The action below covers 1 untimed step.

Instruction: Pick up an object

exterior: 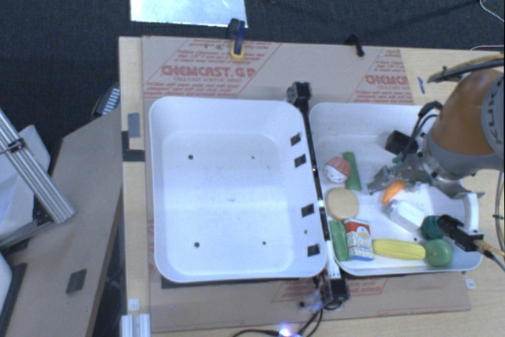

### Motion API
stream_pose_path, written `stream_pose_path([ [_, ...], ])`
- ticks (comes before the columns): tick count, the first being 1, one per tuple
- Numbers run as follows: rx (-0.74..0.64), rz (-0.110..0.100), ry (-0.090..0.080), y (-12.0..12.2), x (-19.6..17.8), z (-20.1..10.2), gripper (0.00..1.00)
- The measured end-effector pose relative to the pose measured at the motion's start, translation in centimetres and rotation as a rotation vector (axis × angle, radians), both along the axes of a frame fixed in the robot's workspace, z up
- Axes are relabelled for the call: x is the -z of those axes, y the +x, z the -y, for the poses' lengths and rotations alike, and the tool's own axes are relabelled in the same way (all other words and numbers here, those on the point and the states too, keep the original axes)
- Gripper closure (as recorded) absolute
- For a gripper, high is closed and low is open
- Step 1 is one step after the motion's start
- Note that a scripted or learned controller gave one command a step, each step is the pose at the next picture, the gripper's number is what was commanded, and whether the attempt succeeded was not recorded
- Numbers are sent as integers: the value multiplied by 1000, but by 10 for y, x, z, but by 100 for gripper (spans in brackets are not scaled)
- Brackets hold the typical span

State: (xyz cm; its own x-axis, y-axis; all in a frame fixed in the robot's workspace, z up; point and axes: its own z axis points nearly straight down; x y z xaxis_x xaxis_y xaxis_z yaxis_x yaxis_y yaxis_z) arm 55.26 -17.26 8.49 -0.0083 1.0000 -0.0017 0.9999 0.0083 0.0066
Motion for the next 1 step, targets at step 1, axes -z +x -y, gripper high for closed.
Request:
stream_pose_path([
  [1, -2, 3, 1, 77, -1, -41, 0],
])
